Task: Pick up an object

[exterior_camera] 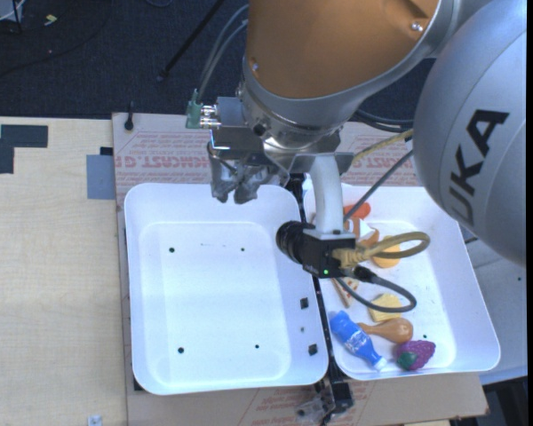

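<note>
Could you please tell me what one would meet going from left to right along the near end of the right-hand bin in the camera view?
Blue bottle → tan gourd-shaped toy → purple berry-like toy.

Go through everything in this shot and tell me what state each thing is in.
Gripper: over the left bin's far edge, holding nothing visible.
Left bin: flat on the bench.
Right bin: holds the small objects.
Blue bottle: lying on its side.
Purple object: resting in the near corner.
</note>
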You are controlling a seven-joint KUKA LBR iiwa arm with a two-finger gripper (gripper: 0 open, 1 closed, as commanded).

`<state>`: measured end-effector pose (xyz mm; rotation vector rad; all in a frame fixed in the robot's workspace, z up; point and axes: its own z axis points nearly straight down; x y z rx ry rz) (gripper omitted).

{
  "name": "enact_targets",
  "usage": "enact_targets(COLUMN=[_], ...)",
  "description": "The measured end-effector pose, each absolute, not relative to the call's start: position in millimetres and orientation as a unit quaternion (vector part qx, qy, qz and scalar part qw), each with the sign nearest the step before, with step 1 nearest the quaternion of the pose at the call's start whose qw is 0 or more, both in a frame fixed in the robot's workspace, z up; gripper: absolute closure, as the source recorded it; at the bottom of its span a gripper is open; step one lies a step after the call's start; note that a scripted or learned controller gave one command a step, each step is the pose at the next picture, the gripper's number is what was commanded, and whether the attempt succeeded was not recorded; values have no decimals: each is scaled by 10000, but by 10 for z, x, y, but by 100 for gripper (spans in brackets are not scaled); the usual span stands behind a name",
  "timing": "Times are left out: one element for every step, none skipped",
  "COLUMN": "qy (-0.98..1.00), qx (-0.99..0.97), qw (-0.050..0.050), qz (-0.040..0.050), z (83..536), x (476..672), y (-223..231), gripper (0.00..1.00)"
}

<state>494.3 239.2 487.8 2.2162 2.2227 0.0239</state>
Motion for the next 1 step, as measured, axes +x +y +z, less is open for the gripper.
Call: enact_targets(qy=[7049], qx=[7093], qw=[22], qz=[11], z=[5402], x=[5753], y=[1914], gripper=[100])
